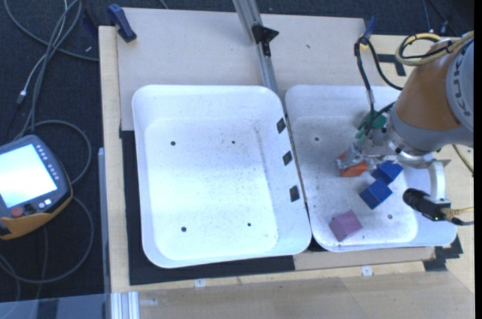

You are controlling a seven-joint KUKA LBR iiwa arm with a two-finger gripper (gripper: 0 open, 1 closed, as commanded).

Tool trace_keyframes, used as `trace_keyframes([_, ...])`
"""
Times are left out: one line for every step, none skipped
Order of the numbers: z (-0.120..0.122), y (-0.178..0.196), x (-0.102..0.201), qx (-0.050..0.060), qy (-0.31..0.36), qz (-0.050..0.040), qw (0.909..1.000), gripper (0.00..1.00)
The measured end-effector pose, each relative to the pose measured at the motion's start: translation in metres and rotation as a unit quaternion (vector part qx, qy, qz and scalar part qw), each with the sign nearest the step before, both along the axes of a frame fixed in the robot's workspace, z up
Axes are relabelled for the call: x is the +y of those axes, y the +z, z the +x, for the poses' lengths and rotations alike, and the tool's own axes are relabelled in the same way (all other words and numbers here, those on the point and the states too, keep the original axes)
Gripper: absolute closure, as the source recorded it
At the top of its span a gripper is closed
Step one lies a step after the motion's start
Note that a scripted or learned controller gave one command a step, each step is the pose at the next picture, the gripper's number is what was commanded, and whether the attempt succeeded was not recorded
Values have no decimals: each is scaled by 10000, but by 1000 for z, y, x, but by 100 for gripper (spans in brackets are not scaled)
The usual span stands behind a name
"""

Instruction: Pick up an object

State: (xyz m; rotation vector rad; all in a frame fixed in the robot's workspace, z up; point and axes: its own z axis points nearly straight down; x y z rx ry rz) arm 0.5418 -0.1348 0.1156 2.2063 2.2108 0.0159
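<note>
Objects for picking lie in the right bin (320,231), clustered in its right half: an orange piece (354,170), two blue blocks, a purple block (345,224) and a green item (367,123).

The gripper (360,153) sits low over the orange piece and the green item, at the left end of the arm's wrist. Its mechanism appears as a tangle of grey metal, and the fingertips cannot be separated from the objects beneath them; whether the claw is spread or pressed together cannot be told, and no object is visibly pinched in it.

The orange piece is flat and elongated, lying just below the gripper. The upper blue block (388,172) lies just right of it; the lower blue block (375,194) is near, slightly below. Both are matte, angular solids. The purple block is a matte cuboid, apart from the others, near the bin's front wall.

Both bins are shallow, white, round-cornered trays speckled with fine dark marks. The left bin (151,159) adjoins the right one. The arm (431,103) is smooth, with an orange band
</note>
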Motion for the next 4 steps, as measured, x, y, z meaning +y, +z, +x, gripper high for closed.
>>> trace_keyframes([20, -8, -26, 93, -13, 22, 10000, 100])
trace_keyframes([-6, -10, 3, 128, -2, 48, 9999, 100])
trace_keyframes([-2, 88, 71, 57, 29, 37, 10000, 100])
trace_keyframes([15, 83, 163, 95, 41, 48, 9999, 100])
